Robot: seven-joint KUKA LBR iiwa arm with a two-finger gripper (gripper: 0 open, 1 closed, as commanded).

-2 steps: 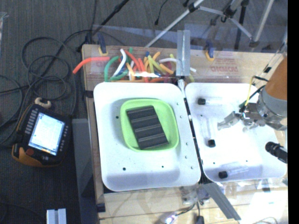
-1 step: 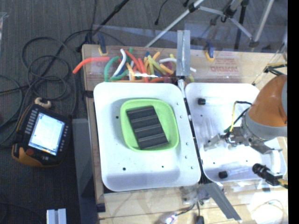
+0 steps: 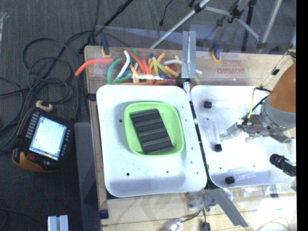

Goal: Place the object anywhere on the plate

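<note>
Dark ribbed block (image 3: 151, 131) already lies on green plate (image 3: 177, 124) in left bin (image 3: 108, 143); claw (image 3: 231, 131) over right bin (image 3: 240, 170), grip state cannot tell; risk: a re-grasp could drag the block off the plate.

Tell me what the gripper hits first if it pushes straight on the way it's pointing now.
The gripper points left over the right white bin. Straight on, it would probably meet that bin's left wall, then the green square plate bearing the dark ribbed block. Its height is unclear.
</note>
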